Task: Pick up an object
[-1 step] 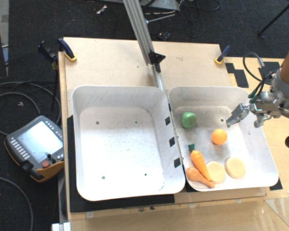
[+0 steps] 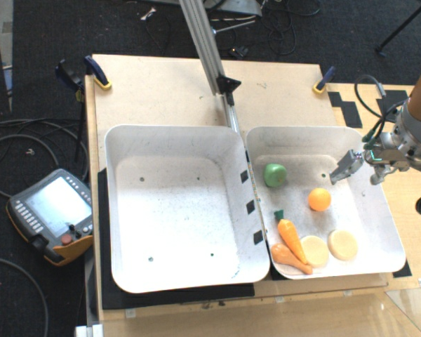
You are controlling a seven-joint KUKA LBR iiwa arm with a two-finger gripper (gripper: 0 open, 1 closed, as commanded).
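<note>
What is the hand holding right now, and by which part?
Nothing. The hand hangs over the right bin's far right side, with nothing between its fingers; the orange ball lies apart from it.

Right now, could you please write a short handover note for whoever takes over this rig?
End effector: above the right bin's upper right part, fingers spread, nothing between them.
In the right bin: green ball, orange ball, carrot, two pale discs.
Done: nothing picked up yet.
Left: lower onto one object, probably the orange ball nearest, grasp and lift.
</note>
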